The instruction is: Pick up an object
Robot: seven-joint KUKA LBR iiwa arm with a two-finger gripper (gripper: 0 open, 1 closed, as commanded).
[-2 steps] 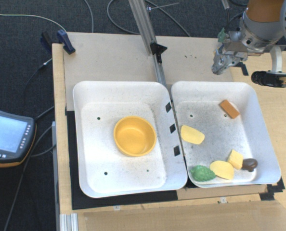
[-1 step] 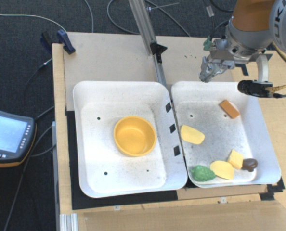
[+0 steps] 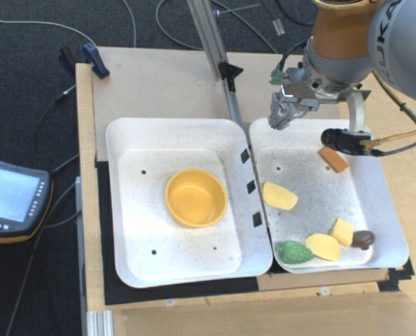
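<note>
My gripper [image 3: 280, 116] hangs over the far left corner of the right bin [image 3: 386, 208], high above its floor, and I see nothing held in it. Below it in that bin lie a pale yellow piece [image 3: 279, 196], an orange-brown block [image 3: 334, 159] near the far right, and at the near edge a green lump [image 3: 294, 251], a yellow slice [image 3: 323, 246], a yellow wedge [image 3: 343, 232] and a small brown object [image 3: 363, 239]. The left bin [image 3: 124, 187] holds a yellow bowl [image 3: 196, 198], upright.
A slanted metal pole [image 3: 208, 33] comes down to the gap between the bins. A black unit [image 3: 344, 140] on the arm juts over the right bin's far side. A teach pendant [image 3: 10, 201] lies off the bench at left, and a blue clamp [image 3: 94, 58] sits at its far left corner.
</note>
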